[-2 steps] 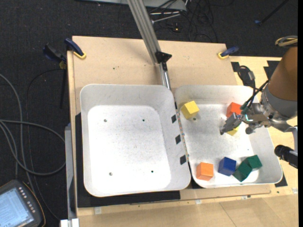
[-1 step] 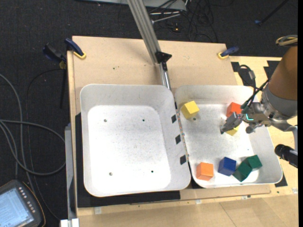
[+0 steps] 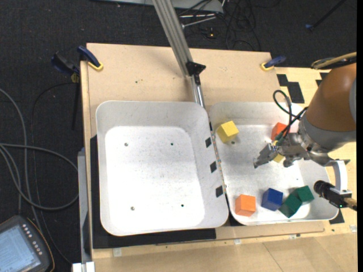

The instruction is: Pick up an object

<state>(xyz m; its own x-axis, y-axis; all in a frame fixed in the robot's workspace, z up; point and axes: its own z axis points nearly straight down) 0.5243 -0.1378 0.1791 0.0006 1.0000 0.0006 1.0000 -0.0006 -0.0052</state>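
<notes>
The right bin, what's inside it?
The right bin holds a yellow block, orange block, blue block, green blocks; the gripper partly covers a red-orange piece.

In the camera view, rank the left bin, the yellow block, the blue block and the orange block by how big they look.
1. left bin, by far the largest.
2. yellow block, orange block and blue block look about alike, too close to rank.

The robot's grey arm with its broad orange band above the wrist ends in a dark metal two-finger gripper. Thin black cables loop along the wrist's side.
</notes>
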